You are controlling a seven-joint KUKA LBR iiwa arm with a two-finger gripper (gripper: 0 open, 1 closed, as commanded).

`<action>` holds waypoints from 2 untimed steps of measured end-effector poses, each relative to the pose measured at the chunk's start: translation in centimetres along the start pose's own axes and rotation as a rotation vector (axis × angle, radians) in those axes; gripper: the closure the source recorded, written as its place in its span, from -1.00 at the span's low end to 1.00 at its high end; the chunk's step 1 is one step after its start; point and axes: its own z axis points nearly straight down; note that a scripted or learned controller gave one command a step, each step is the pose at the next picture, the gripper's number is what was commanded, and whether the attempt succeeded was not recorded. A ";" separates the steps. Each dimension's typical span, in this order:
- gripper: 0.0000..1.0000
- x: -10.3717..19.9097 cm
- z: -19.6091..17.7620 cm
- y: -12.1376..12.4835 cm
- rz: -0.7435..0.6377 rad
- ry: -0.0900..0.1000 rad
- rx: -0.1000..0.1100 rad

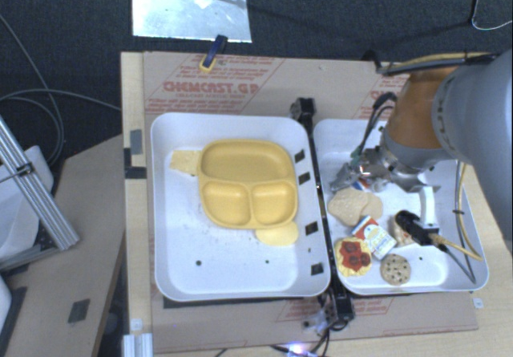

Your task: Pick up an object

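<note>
Two shallow white bins of smooth, glossy plastic with rounded corners sit side by side on a printed brown cardboard sheet laid over the table. The left bin carries a matte yellow plastic plate, a rounded square moulded into one long compartment and two smaller ones. A flat pale-yellow piece pokes out at the plate's upper left corner, and a second pale-yellow piece touches its lower right corner. In the right bin the grey arm, with its orange band, slants in from the right, and its metallic pincer hangs low over the bin's upper left part, near the wall shared with the other bin. Whether the pincer is open or closed cannot be told, and nothing can be seen gripped in it. Just below it, close enough that a gap is hard to make out, lies a tan, lumpy bread-like piece with a soft rounded outline. Below that lies a small boxy carton printed in red, white and blue, tilted on the bin floor. At the carton's lower left is a flat pizza piece, red with yellow blotches, and to its right a round brown cookie dotted with dark chips, both well apart from the pincer.
</note>
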 end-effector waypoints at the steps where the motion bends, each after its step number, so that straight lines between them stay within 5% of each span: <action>1: -1.00 0.7 0.0 3.1 -0.004 0.000 -0.003; 2: -1.00 -0.1 -0.1 6.8 -0.005 -0.001 -0.007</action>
